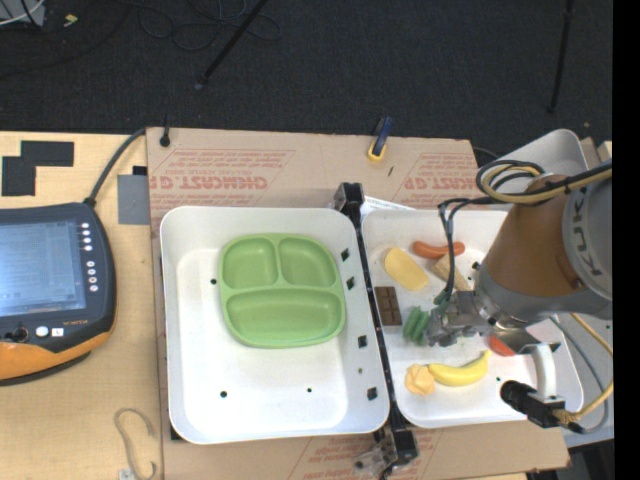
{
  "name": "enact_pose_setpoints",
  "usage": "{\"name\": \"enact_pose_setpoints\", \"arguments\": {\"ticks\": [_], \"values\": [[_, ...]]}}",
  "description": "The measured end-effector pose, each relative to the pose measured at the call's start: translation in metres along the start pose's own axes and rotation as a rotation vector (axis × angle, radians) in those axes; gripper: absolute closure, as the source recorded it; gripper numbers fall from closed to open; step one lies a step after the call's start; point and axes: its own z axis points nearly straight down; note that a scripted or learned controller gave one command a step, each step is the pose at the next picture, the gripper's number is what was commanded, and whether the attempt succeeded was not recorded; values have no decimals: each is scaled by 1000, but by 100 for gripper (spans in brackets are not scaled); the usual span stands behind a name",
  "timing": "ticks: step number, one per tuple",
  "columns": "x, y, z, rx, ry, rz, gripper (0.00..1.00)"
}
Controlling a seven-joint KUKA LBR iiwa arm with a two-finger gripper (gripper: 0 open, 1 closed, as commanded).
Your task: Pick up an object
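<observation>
I read the gripper [443, 326] low in the right bin [530, 218]; grip state unclear. Green toy [415, 325] at its nine o'clock, banana [458, 371] at five.

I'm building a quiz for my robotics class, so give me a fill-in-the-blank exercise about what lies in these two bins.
1. The divided plate in the left bin is coloured ____.
2. That plate has ____ compartments.
3. The banana lies in the ____ bin.
4. The gripper hangs over the ____ bin.

Missing words: green; three; right; right
</observation>
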Motion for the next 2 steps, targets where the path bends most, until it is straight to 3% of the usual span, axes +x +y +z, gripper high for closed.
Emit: {"name": "enact_pose_setpoints", "arguments": {"ticks": [1,2], "values": [[-1,-1,-62,-1,0,0,100],[-2,0,-87,1,0,0,100]]}}
